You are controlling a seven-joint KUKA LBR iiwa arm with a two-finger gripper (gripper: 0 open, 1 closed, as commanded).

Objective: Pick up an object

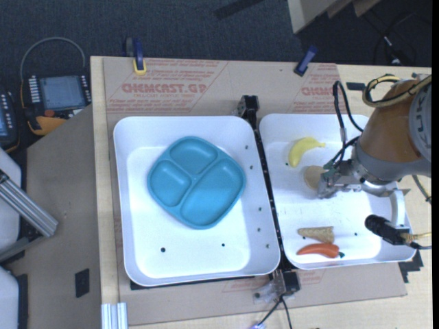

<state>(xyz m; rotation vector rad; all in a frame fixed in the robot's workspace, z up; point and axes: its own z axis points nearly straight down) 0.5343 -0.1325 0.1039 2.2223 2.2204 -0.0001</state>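
1. Tool [328, 186] is low in the right bin [357, 125], at a tan lump [313, 177]; finger state cannot be told.
2. Banana [303, 149] lies just beyond the lump.
3. Carrot [319, 250] and a tan wedge [317, 234] sit near the front wall.
4. Left bin [130, 184] carries a blue divided plate [197, 181].

Two bins sit side by side on the bench [206, 91]. The left bin [137, 252] holds a divided plate [197, 181]. In the right bin [288, 218], a banana [302, 149] lies toward the back, a cone [317, 233] near the front, and a carrot [319, 250] just before the cone.
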